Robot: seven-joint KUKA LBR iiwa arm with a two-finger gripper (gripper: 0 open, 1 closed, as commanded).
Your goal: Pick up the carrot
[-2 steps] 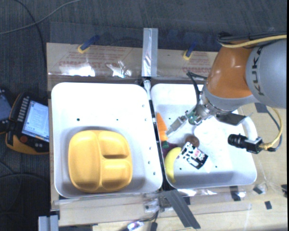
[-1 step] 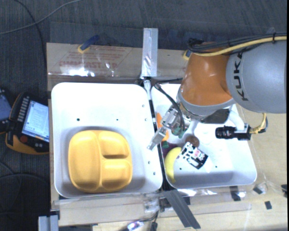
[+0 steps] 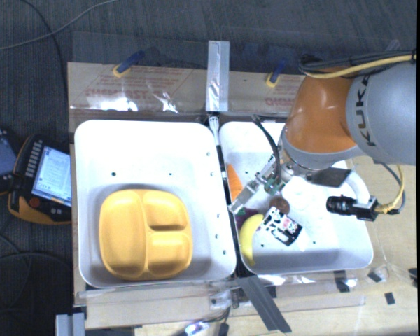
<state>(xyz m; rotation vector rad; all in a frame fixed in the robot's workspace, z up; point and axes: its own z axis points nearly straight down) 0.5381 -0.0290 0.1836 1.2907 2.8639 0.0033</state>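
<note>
The carrot [image 3: 234, 180] lies against the left wall of the right bin [image 3: 336, 254], just beside the gripper [image 3: 243, 198], whose grip state cannot be told from above, while a yellow divided tray [image 3: 145, 231] sits in the left bin [image 3: 140, 142].

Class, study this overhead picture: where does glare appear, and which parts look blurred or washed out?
In the camera view, glare streaks the clear plastic sheet behind the bins; the right bin floor is washed out to near pure white; the gripper near the carrot looks soft, as does the arm's casing.
</note>
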